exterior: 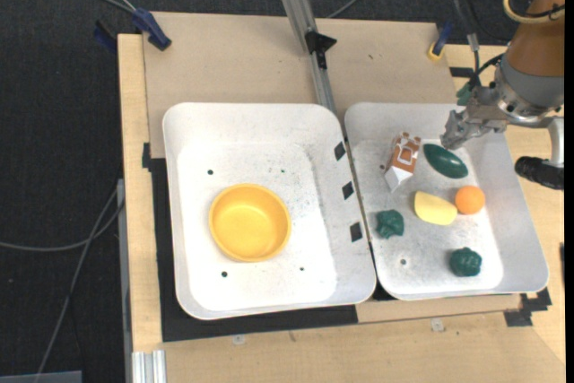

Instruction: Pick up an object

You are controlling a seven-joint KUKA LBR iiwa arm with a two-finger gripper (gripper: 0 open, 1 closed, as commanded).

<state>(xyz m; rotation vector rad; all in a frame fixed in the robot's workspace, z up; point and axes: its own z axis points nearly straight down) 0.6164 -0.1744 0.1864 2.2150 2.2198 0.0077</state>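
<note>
The right bin (511, 269) holds a dark green oval object (446, 162), a small brown and white carton (403, 161), a yellow lump (435, 209), an orange ball (469, 199) and two dark green pieces (389, 223) (465, 262). My gripper (453, 135) hangs at the upper right of this bin, just above the far end of the green oval object. Nothing shows between its fingers.
A yellow bowl (249, 221) sits in the left bin (188, 139). A metal pole (296, 4) slants from the top down to the gap between the bins. Blue clamps (151, 27) hold the board's back corners. Cables run over the dark floor.
</note>
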